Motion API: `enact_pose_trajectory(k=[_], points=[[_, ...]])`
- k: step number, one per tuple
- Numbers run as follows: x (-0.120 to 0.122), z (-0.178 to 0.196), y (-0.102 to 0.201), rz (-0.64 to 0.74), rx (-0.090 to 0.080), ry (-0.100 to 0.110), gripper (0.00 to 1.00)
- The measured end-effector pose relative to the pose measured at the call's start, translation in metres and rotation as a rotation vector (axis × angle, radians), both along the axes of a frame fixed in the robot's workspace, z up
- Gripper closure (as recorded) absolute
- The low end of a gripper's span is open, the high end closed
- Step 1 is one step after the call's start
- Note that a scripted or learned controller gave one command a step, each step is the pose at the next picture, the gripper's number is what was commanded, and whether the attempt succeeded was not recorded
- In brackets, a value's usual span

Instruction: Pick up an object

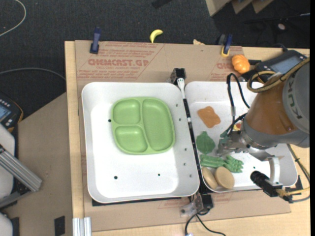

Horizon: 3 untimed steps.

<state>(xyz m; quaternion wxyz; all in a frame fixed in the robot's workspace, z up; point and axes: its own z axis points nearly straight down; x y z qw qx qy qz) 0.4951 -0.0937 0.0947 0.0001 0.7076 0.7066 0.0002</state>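
Gripper [227,145] sits low in the right bin [246,90], at roughly the bin's centre, under the orange-banded arm [270,114] that comes in from 3 o'clock. The fingers are mostly hidden by the wrist, so I can't tell how far apart they are or whether anything is between them.

Around the gripper:
- Green leaf [205,142] just beside it at 9 o'clock, lying flat on the bin floor.
- Green toy [224,162], long and knobbly, right below the gripper at 6 o'clock; contact with it is unclear.
- Tan pieces [219,178], two rounded ones touching each other, at 6–7 o'clock against the bin's near wall.
- Orange slab [209,116] at 11 o'clock, apart from the gripper, flat.

Further out:
- Left bin [98,146] at 9 o'clock holds a green tray [143,125] with three compartments, lying upright in its upper middle.
- Both bins touch along a black seam.
- On the board [123,63] beyond the bins: orange fruit [240,63] at 12–1 o'clock, banana [156,35] at 11 o'clock on the far edge, and blue clamps [95,41] on that same edge.
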Motion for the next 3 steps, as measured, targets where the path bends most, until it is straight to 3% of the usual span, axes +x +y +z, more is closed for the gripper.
enact_pose_trajectory(k=[1, 2, 3], points=[[0.024, 0.095, 0.092, 0.010, 0.001, -0.009, 1.00], [-0.008, 0.202, 0.224, 0.018, 0.007, -0.010, 1.00], [-0.016, 0.270, 0.301, 0.011, 0.005, -0.008, 1.00]])
